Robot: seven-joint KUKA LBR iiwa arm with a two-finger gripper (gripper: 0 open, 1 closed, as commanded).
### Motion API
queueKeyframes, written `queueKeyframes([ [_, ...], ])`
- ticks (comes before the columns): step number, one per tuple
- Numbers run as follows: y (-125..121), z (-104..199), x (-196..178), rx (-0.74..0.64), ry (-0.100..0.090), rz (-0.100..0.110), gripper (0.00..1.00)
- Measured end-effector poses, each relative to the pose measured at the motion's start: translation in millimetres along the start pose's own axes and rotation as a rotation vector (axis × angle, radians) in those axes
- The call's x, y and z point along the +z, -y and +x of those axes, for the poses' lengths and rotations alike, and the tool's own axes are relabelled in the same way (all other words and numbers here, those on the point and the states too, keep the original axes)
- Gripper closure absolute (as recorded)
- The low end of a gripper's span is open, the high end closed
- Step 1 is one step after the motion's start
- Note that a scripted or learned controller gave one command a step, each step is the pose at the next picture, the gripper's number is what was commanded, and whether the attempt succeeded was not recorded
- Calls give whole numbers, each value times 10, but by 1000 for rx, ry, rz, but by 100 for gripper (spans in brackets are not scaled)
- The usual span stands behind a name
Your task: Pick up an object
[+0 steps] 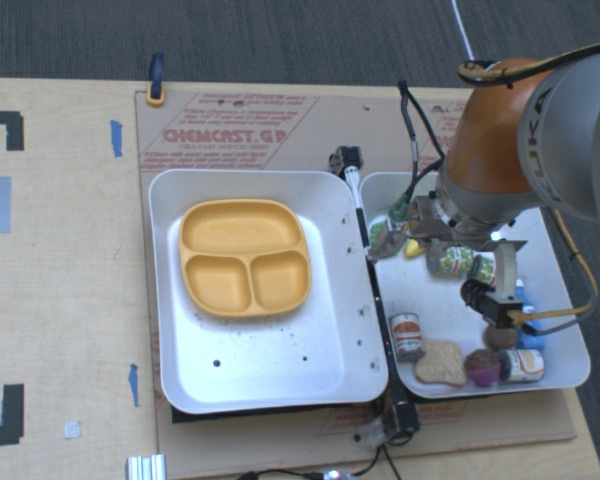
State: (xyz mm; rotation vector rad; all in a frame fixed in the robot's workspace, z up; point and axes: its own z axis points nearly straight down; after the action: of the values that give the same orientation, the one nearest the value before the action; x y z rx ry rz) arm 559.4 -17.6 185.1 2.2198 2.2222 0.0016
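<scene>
Scanning from the left, we see the bench point(50, 298) with blue tape marks, then a brown board point(230, 128) printed in red; we read "CHEMCAST" on its large line, the smaller lines being too fine. On it sits the left bin point(270, 378), holding a yellow divided plate point(246, 256) toward its far side. The right bin point(570, 363) carries the clutter: a small red-labelled can point(407, 334) at its left wall, a slice of toast point(440, 364) near it, a purple piece point(483, 368), a jar point(525, 365) at the near right, and a green-labelled can point(453, 261) under the wrist; none of these labels is legible. Our gripper point(450, 238) hangs low over the far half of that bin, and we cannot tell how it stands or whether it has anything. We judge the pick not yet done: every object we see lies in the bin.
</scene>
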Motion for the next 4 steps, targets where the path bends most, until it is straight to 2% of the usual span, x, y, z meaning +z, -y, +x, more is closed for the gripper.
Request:
queueKeyframes([
  [2, 0, 0, 0, 0, 0, 0, 0],
  [3, 355, -820, 827, 3, 1, 2, 0],
  [4, 701, -768, 972, 1, 2, -11, 0],
])
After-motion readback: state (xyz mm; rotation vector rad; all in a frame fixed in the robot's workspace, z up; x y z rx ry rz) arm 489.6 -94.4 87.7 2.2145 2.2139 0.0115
